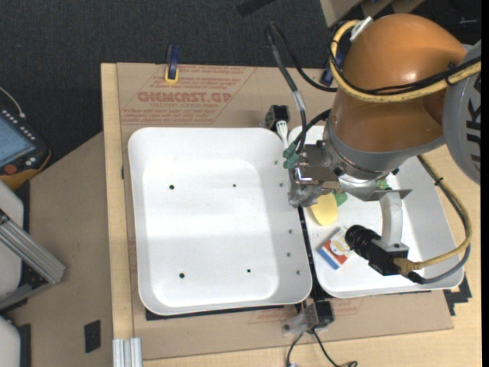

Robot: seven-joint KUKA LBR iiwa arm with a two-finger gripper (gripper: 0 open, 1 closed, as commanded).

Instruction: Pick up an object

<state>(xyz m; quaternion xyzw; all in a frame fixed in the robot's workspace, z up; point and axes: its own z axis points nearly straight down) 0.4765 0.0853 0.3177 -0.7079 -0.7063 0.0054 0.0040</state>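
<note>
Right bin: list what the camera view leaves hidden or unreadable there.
- Most of the right bin: the arm's orange band covers it.
- Tool: its fingertips are too cluttered to read.
- Yellow object: upper part hidden by the wrist.
- Small card: print too small to read.

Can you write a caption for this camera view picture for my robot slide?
Grey-and-orange robot arm reaching over the right white bin, above a pale yellow lump and a small red-white-blue card.

Pale yellow object (325, 211) and small red-blue-white carton (334, 250) in right bin (428, 205), near its left wall.
</note>
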